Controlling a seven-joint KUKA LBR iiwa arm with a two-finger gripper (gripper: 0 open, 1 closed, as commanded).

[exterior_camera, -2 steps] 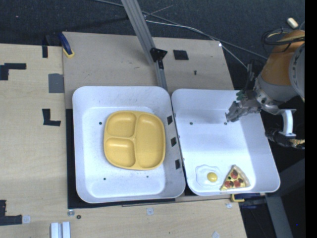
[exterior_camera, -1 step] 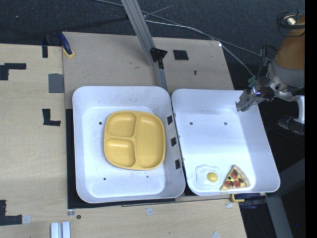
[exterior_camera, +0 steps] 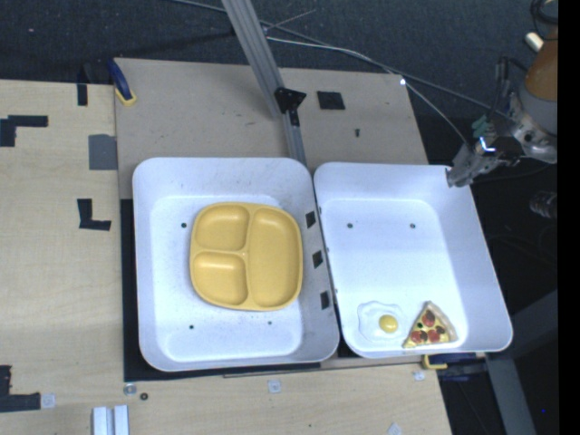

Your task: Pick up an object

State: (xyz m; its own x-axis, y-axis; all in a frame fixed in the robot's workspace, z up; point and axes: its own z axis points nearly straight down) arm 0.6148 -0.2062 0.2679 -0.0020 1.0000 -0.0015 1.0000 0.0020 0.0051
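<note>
Claw (exterior_camera: 464, 169) (fingers indistinct) at right bin (exterior_camera: 471, 243) corner; arm cropped.

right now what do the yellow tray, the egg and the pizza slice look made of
Yellow tray: likely moulded plastic, matte, with three smooth pressed compartments. Fried egg: probably plastic or rubber toy food, with a faintly glossy yolk. Pizza slice: likely the same toy material; too small to tell its finish.

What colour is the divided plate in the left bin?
Yellow; the camera view shows the plate plainly.
</note>
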